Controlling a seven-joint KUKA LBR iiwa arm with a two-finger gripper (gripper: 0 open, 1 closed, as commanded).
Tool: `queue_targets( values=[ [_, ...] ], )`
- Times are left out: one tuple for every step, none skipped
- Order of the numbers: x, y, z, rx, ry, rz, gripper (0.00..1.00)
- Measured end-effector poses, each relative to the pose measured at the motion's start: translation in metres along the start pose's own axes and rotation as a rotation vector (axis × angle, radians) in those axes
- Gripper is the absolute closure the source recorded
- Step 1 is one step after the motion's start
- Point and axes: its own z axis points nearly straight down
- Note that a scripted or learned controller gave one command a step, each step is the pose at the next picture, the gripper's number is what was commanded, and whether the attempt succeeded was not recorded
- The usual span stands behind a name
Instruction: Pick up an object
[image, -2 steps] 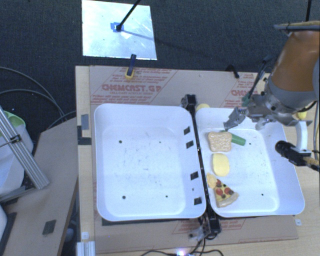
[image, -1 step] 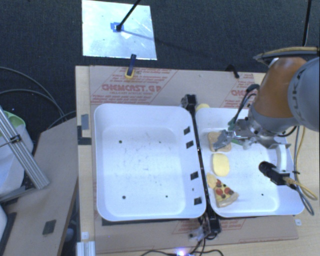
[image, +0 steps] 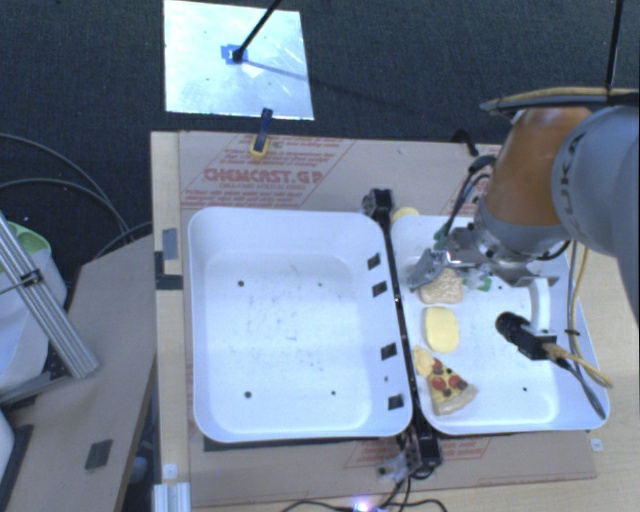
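The arm's big grey wrist hides much of the gripper, so I cannot tell how it is set. It hangs low in the right bin. A pale bread piece lies just under it, with a yellow round nearby.

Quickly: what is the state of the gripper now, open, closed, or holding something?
Gripper: cannot be told. It sits low in the right bin, just above the beige toy food piece.
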Motion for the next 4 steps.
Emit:
queue_targets(
  values=[
    [0.025,-0.055,0.0,0.005,0.002,0.002,0.0],
    [-0.064,-0.027,0.085,0.005,-0.004,0.012,0.0],
    [0.017,0.072,-0.006,-0.016,0.001,-0.008,0.0],
    [0.072,0.084,-0.082,-0.01,0.002,-0.004,0.0]
  ],
)
